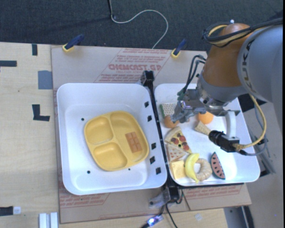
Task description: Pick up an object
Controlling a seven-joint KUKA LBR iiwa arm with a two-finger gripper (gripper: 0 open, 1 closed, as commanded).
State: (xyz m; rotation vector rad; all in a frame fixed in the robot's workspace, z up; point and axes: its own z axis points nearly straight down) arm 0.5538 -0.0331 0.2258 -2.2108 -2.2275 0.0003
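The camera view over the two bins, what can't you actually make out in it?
- End effector: dark and small against the clutter; finger state unreadable.
- Right bin, upper part: covered by the arm.
- Orange ball: partly hidden under the wrist.
- Brown piece on the yellow tray: too small to identify.

Toy food [192,153] crowding right bin [249,175]; left bin's [71,103] margins free

Even overhead light, soft shadows, mild glare on white bins [66,127], slightly soft focus.
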